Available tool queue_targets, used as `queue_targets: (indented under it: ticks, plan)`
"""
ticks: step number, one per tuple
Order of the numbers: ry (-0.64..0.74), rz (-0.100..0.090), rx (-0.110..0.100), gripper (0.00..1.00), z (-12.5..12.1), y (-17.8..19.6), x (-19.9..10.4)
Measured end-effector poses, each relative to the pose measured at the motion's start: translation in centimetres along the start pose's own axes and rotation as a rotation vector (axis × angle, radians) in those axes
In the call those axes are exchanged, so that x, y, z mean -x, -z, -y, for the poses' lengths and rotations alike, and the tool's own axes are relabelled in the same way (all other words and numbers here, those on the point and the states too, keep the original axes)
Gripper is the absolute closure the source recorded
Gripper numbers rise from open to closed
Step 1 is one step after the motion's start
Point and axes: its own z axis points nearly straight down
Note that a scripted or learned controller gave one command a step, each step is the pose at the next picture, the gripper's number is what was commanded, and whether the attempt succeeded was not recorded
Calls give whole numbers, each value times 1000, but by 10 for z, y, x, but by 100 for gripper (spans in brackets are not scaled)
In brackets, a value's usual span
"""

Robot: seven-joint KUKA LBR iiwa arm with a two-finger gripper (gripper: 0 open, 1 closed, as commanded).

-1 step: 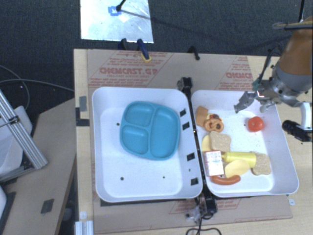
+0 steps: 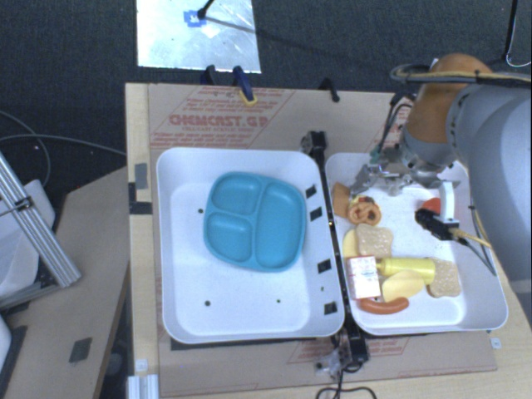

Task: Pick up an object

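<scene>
1. Pretzel-like pastry (image 2: 364, 213) lies in the right bin (image 2: 482, 302), upper-left of the food pile, a bread slice (image 2: 375, 240) touching below; just beneath and slightly left of the pincer (image 2: 376, 177).
2. Pincer hangs low over the bin's upper-left part; whether it is parted or closed I cannot tell, and nothing shows held.
3. Arm (image 2: 465, 115) reaches in from the right, wrist bent down; a short drop should meet it.
</scene>
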Motion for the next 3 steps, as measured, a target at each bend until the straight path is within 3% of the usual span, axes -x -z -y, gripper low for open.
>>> queue_targets:
  ticks: [1, 2, 3]
  plan:
    - [-7, 1, 5, 0, 57, 6, -32]
    - [-7, 3, 19, 100, 52, 21, -31]
    - [7, -3, 16, 100, 22, 111, -133]
